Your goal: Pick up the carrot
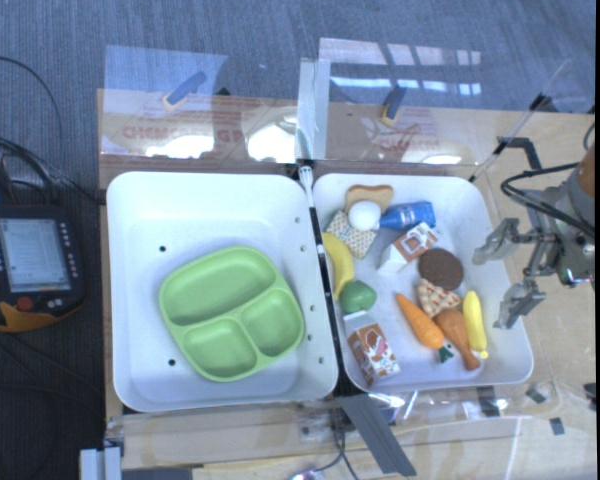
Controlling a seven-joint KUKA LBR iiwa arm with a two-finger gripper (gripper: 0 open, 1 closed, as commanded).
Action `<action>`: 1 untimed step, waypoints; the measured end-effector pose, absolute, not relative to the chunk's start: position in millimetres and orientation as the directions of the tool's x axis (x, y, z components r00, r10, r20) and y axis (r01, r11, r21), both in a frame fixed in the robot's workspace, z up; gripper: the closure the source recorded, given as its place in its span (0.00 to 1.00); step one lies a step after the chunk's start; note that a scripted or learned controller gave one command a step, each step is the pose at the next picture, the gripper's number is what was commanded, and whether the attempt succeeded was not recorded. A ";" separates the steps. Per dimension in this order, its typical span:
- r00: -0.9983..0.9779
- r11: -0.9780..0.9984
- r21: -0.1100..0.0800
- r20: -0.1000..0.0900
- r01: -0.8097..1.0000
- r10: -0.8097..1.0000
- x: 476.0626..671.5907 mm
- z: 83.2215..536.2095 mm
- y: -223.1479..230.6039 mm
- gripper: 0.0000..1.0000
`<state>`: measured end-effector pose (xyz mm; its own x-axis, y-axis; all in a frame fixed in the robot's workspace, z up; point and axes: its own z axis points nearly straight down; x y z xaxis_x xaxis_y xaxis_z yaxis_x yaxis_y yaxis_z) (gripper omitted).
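Camera view: you see two white bins side by side. The left bin (140,268) carries a green divided plate (232,312). The right bin (500,358) carries the mixed food items.

Locate the carrot (419,322) in the lower right part of the right bin, lying at a slant with its tip pointing up-left. A second orange item (458,341) lies just beside it on the right, and a yellow banana (475,324) lies beyond that. A brown round cookie (440,268) sits above the carrot.

The gripper (508,272) hangs at the bin's right edge, fingers spread wide, gripping nothing, apart from the carrot.
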<state>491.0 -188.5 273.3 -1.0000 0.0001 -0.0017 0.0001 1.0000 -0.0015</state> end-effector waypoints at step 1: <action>-0.999 0.999 0.003 0.007 -0.035 -0.035 483.1 167.2 -129.3 0.00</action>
<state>483.1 -129.3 167.2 -0.9994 -0.0348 0.0070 -0.0348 0.9994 0.0031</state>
